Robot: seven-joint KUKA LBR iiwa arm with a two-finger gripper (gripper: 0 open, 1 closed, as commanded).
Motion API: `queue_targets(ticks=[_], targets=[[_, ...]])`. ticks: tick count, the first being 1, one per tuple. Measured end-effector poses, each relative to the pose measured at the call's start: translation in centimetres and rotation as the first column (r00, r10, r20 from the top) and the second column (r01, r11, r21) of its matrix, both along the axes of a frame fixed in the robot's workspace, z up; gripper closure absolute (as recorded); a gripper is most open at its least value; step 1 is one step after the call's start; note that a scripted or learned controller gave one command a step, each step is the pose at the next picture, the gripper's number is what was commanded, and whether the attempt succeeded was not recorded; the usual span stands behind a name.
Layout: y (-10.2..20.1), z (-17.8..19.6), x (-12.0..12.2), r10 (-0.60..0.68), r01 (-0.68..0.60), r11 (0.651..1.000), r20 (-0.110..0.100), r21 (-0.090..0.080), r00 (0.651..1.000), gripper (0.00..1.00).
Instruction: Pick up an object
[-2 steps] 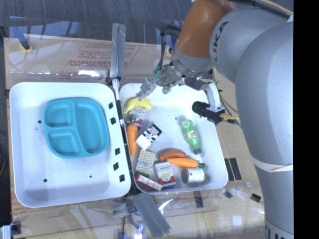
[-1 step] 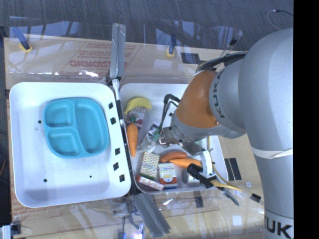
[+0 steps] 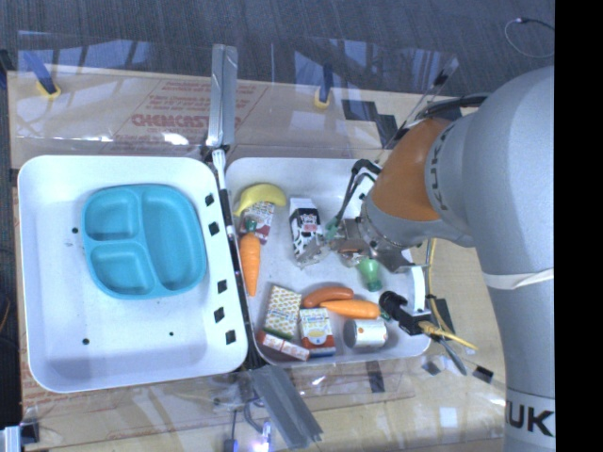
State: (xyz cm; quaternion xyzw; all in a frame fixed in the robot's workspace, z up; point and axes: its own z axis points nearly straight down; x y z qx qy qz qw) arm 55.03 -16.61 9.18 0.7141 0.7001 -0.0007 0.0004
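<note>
Bench surface carries 2 white bins; the right bin (image 3: pixel 283 169) holds the clutter, including a cow-print carton (image 3: pixel 304 231) and a green object (image 3: pixel 370 272). Gripper (image 3: pixel 347 244) sits low between them, approach step; jaw state cannot be told. Next move: confirm closure on 1 item, then lift.

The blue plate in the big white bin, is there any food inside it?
No food. The blue plate lies in the left bin, and its three compartments show only bare blue plastic. What lies under the plate is hidden. The toy food sits in the right bin.
</note>
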Motion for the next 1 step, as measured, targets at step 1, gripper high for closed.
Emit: queue_targets(ticks=[1], targets=[[2.60,-0.14,9.85,-0.014,0.014,1.000,-0.033,0.002,0.999,0.00]])
